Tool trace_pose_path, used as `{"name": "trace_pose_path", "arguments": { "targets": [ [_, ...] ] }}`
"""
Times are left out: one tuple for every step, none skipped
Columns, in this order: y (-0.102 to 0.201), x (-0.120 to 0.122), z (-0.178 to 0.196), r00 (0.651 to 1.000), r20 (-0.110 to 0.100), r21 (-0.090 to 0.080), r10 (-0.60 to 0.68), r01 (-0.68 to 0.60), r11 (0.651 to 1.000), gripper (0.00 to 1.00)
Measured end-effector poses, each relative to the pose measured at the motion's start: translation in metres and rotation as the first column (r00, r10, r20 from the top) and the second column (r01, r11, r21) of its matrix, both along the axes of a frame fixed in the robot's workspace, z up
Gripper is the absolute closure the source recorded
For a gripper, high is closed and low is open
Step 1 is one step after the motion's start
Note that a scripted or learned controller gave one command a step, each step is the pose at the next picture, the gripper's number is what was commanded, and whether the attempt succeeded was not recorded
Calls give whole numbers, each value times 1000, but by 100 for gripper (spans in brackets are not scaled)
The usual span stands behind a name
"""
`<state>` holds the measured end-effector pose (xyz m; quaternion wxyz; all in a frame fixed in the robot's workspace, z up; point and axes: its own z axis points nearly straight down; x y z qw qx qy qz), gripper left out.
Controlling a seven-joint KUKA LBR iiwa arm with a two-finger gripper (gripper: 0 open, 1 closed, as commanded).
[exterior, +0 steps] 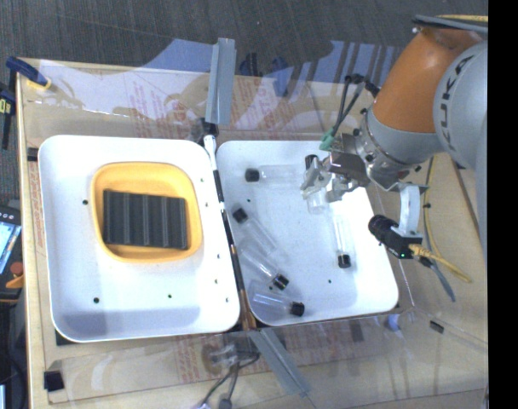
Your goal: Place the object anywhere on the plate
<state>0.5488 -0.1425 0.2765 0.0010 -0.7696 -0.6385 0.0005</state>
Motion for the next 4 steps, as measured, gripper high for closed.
{"name": "trace_pose_path", "arguments": {
  "targets": [
    [52, 41, -54, 972, -3, 1, 236, -236, 972, 100],
    [103, 75, -77, 847, 1, -1, 532, -532, 847, 100],
    [121, 89, -84, 684, 2, -2, 729, -729, 684, 100],
    [120, 89, -84, 684, 3, -3, 729, -729, 684, 0]
  ]
}}
